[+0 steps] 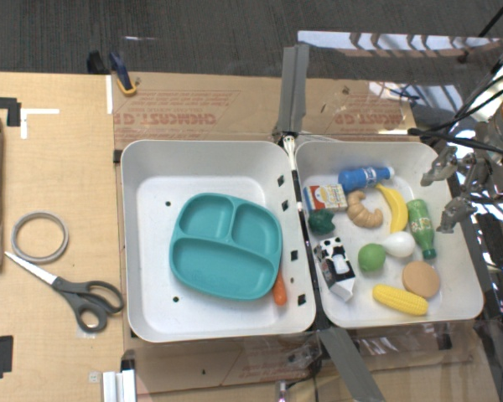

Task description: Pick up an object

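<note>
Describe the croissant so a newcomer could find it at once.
Start at the right-hand white bin, the one crowded with toy food. Near its middle, left of the banana and below the blue bottle, lies the croissant. It is the only tan, ridged, crescent-shaped pastry; the round tan piece nearby is smooth.

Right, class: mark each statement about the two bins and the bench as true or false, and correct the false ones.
1. The teal divided plate lies in the left bin. True.
2. The banana lies in the left bin. False: it lies in the right bin.
3. The scissors lie on the bench left of the bins. True.
4. The blue bottle stands upright. False: it lies on its side.
5. The corn cob lies near the right bin's front edge. True.
</note>
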